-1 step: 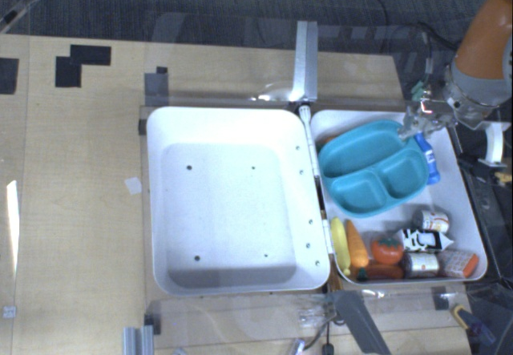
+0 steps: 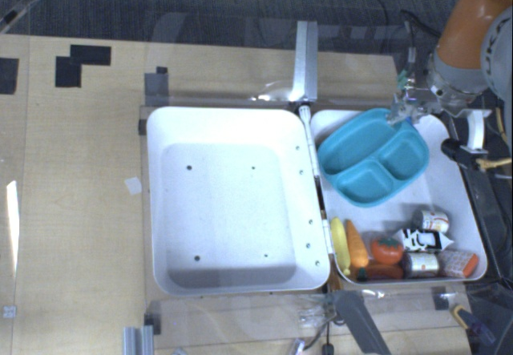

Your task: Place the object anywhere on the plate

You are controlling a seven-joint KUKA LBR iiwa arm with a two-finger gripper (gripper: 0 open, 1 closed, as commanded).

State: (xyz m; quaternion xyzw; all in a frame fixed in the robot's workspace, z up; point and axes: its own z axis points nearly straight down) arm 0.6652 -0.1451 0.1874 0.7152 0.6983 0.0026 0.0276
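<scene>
The arm enters from the right, wrist angled down. The gripper (image 2: pixel 403 105) touches the blue plate's (image 2: pixel 370 159) far rim directly below it; finger state cannot be told.

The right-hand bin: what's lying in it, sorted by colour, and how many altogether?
Blue: 1, the divided plate
Yellow: 1, a banana-shaped piece
Orange: 1, a carrot-shaped piece
Red: 1, a tomato-shaped piece
Black and white: 1, a small toy
Unclear: about 3 small cans or packets along the near wall, too small to tell colours apart
Total: about 8
</scene>
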